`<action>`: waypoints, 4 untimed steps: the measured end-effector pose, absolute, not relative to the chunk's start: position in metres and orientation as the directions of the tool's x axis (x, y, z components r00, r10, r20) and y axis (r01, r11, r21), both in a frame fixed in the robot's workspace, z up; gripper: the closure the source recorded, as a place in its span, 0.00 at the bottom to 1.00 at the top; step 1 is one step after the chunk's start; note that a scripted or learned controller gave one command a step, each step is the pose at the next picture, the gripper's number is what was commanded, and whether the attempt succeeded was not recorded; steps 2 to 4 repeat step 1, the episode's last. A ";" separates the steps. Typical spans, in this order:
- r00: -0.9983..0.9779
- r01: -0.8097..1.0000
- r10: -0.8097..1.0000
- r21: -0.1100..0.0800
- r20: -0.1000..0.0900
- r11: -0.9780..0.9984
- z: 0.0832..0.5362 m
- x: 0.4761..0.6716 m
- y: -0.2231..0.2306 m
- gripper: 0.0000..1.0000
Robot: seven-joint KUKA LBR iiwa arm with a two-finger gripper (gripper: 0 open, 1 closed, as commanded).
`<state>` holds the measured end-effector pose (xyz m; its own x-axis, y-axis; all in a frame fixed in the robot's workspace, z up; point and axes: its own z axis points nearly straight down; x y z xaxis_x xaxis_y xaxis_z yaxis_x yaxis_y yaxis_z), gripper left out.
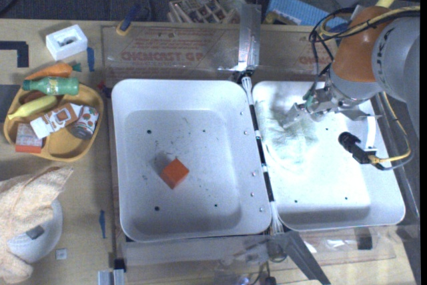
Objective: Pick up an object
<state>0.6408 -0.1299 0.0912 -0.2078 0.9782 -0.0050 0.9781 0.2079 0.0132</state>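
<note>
The fingers hang low over the upper left part of the right shallow white bin, blurred — whether they are spread or pressed together cannot be told. Behind them the grey arm with its orange band reaches in from the right. The small orange cube lies well apart, alone on the floor of the left shallow white bin, one corner turned toward the camera, its top face brighter than its sides.
</note>
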 end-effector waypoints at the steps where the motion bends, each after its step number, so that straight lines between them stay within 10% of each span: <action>1: -0.306 0.952 0.952 0.006 -0.009 0.306 0.091 0.669 -0.103 0.00; 4: -0.306 0.952 0.952 0.006 -0.009 0.306 0.091 0.669 -0.103 0.00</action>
